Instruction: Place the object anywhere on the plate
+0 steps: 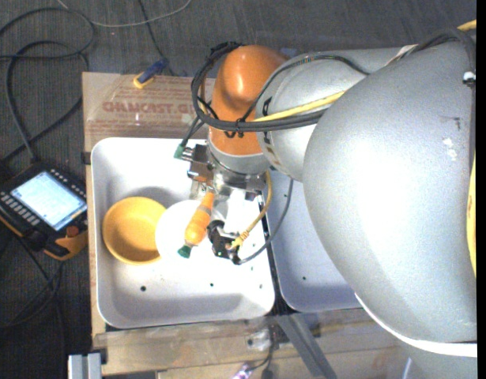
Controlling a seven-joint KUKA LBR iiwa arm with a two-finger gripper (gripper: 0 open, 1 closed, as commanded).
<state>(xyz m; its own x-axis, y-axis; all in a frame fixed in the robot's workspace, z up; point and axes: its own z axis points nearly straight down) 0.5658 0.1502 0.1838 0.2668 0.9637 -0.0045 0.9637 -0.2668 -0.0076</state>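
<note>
An orange toy carrot point(197, 221) with a green tip lies slantwise across the right part of the white plate point(170, 229) in the left bin point(116, 306). Its green tip points to the plate's front edge. Its upper end runs up under my gripper point(216, 196), which hangs right over the plate's back right edge. The gripper's body hides where the carrot's upper end meets it, so I cannot tell whether the carrot rests on the plate or hangs just above it.
A yellow bowl point(132, 229) sits against the plate's left side in the left bin. The right bin point(306, 283) is largely covered by the arm. A handheld controller point(41, 204) lies on the floor to the left of the bench.
</note>
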